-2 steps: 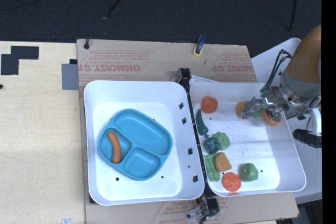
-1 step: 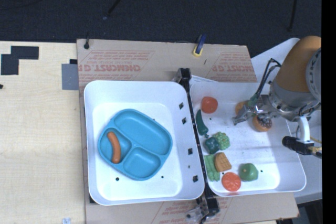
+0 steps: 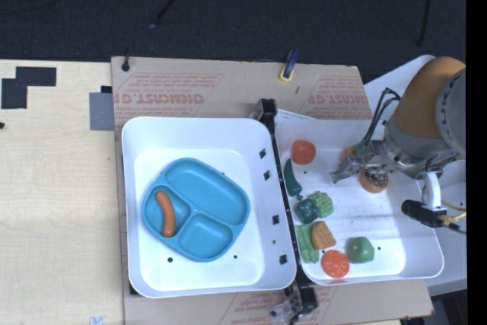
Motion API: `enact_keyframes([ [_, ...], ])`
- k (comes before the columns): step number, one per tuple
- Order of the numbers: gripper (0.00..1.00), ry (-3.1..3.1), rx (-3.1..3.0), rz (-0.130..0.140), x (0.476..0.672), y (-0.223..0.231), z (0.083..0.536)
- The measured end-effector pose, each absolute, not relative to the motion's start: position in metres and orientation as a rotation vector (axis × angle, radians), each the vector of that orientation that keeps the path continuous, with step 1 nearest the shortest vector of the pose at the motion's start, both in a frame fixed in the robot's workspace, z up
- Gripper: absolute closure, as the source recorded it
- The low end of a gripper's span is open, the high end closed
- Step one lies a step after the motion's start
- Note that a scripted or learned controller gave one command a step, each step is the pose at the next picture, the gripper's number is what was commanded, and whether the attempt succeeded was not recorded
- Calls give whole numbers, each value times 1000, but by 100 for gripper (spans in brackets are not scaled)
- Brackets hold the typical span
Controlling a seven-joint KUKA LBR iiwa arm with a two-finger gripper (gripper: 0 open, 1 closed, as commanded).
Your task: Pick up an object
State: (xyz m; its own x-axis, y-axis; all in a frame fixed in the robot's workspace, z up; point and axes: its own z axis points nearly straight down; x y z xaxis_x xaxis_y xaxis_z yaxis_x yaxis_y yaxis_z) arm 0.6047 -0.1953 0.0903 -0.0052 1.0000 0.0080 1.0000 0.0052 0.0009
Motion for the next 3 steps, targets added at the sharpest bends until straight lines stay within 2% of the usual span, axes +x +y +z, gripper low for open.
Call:
enact_keyframes([
  [1,100,-2235,-2224,-2,605,-201,102],
  [3,100,-2225,-2221,-3,598,-188,200],
])
